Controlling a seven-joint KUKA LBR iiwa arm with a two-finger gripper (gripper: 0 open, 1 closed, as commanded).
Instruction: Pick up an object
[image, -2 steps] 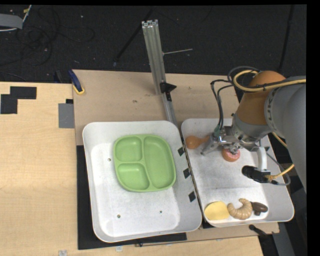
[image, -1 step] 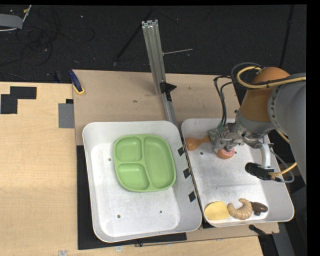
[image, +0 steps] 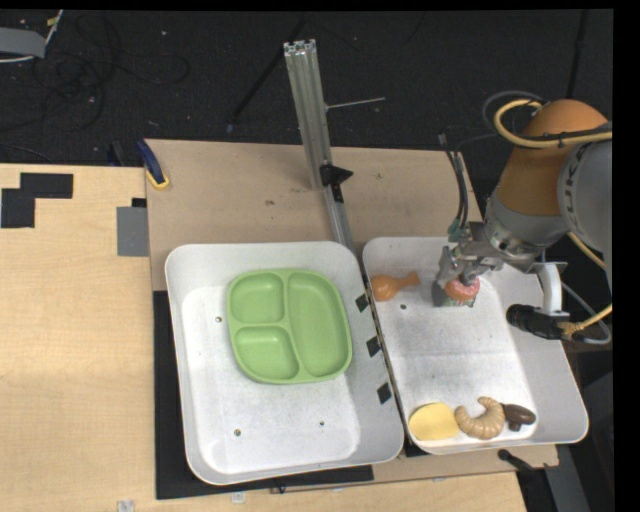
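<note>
The left bin (image: 200, 420) bears a green divided plate (image: 290, 326). In the right bin (image: 470, 350), the gripper (image: 459, 288) sits closed around a pink object (image: 462, 291) near the far wall. An orange piece (image: 392, 287) lies just beside; a croissant (image: 481, 418), yellow disc (image: 433, 422) and brown piece (image: 519, 414) crowd the near corner.

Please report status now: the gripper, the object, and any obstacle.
Gripper down in right bin, fingers around pink object. Object low, at the bin floor. Orange piece beside it to the left, apart. Nothing in the way.
</note>
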